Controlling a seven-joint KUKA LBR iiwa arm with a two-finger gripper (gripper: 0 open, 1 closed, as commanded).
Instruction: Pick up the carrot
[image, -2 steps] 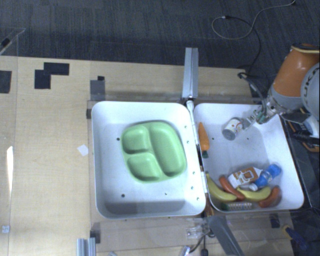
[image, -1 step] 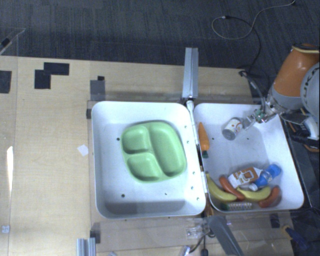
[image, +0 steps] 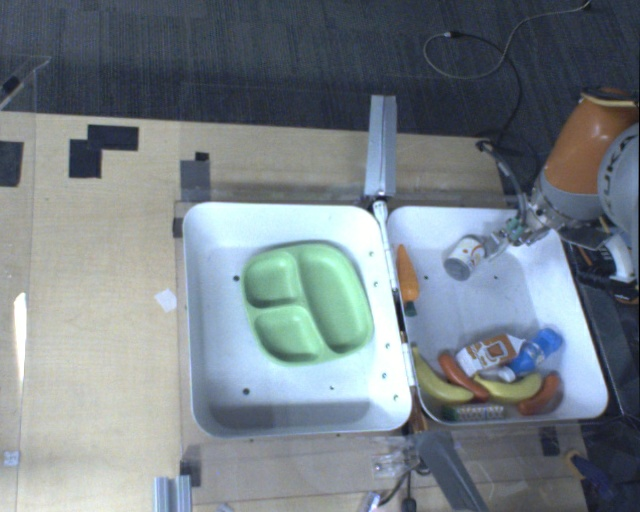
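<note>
The orange carrot (image: 405, 276) lies lengthwise along the left wall of the right bin (image: 540, 290), its darker green end toward the front. My gripper (image: 463, 257) hangs over the back middle of that bin. It is a little to the right of the carrot and apart from it. The arm's grey wrist and orange band (image: 590, 140) come in from the upper right. Nothing shows held at the gripper's tip.
At the front of the right bin lie two yellow bananas (image: 443, 383), red sausages (image: 459, 371), an orange-and-white carton (image: 488, 352) and a blue bottle (image: 534, 351). The left bin (image: 215, 330) holds a green divided plate (image: 305, 300). A metal divider (image: 382, 150) stands between the bins.
</note>
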